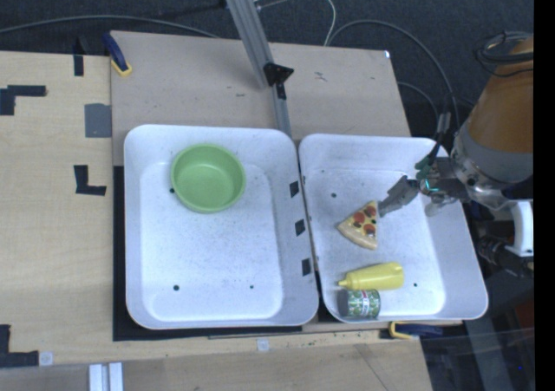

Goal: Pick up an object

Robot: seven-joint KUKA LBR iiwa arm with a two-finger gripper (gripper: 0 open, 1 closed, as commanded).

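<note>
Left bin [147, 294]: a green bowl [207, 178] at its upper left; the rest of the floor bare, wide room below and right of the bowl.

Right bin [347, 155]: pizza slice [362, 225] near centre; yellow bottle [373, 276] lying on its side below it; a small can [359, 303] against the lower rim, just under the bottle. Upper part of the floor open.

Arm: enters from the right of the frame. Gripper [397, 198] low over the right bin, tip just upper right of the pizza slice, very near its crust; contact cannot be told, nor whether the fingers are spread or closed.
</note>
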